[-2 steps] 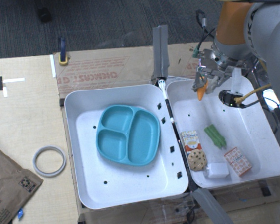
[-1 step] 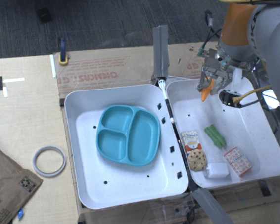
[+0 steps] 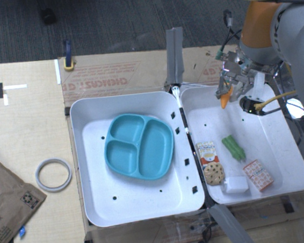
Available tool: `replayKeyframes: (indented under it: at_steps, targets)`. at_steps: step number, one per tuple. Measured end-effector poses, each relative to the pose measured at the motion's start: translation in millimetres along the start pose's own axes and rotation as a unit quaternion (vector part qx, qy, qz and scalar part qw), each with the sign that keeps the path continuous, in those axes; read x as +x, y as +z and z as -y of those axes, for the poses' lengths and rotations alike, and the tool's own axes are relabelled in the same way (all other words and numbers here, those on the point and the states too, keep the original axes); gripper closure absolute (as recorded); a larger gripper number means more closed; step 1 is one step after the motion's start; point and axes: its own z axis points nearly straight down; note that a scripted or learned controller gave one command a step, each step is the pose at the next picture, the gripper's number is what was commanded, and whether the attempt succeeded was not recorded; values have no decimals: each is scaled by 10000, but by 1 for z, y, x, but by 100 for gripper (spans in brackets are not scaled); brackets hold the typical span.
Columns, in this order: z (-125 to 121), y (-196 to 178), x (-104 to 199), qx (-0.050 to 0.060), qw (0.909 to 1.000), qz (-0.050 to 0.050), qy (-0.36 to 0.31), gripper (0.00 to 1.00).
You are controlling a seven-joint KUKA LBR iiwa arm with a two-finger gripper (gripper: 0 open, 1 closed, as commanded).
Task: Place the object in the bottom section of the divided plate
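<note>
The end effector hung over the right bin's far corner, a small orange carrot-like piece pinched between its closed fingers, pointing down; the plate, smooth teal plastic with three sections, lay well to its left in the left bin; a leftward carry looked due.

**Materials and finish**

Divided plate: teal plastic, smooth, slight sheen. Bins: white plastic, matt. Bench top: pale wood-look board. Cardboard sheet: matt brown, printed. Tape roll: greyish, smooth. Arm's orange band: glossy.
</note>
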Motion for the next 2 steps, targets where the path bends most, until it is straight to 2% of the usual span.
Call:
replayKeyframes:
  at_steps: [1, 2]
  targets:
    - [0, 0, 0, -6, 10000, -2, -1, 0]
    - [55, 106, -55, -65, 9805, -49, 1963, 0]
